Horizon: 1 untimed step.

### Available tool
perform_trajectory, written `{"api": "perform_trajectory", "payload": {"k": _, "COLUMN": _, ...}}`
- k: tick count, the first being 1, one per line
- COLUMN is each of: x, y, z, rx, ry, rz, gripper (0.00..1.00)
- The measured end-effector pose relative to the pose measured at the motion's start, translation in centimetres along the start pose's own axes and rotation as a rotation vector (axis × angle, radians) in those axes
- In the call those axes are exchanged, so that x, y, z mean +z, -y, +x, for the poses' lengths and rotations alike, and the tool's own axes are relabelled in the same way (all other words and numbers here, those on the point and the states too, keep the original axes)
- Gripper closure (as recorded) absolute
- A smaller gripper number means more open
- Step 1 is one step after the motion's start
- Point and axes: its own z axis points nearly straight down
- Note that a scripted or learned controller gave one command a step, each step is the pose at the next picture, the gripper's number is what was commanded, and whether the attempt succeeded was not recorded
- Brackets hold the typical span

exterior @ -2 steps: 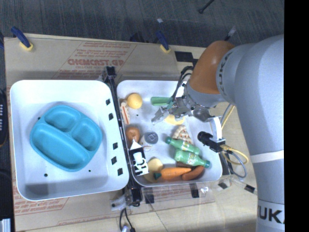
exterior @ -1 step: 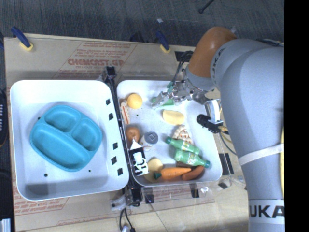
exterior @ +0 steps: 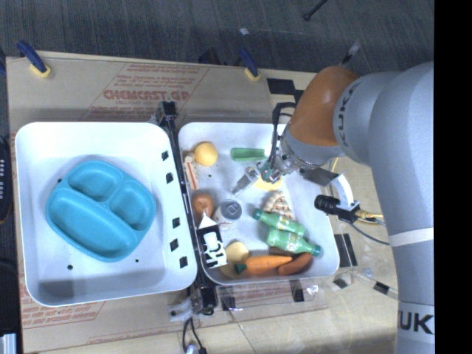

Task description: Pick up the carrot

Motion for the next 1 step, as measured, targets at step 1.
{"api": "perform_trajectory", "payload": {"k": 1, "x": -3.07, "y": -7.08, "z": 2.08, "rx": 0.242, "ry": 0.001, "rz": -0.004, "gripper": 0.00}}
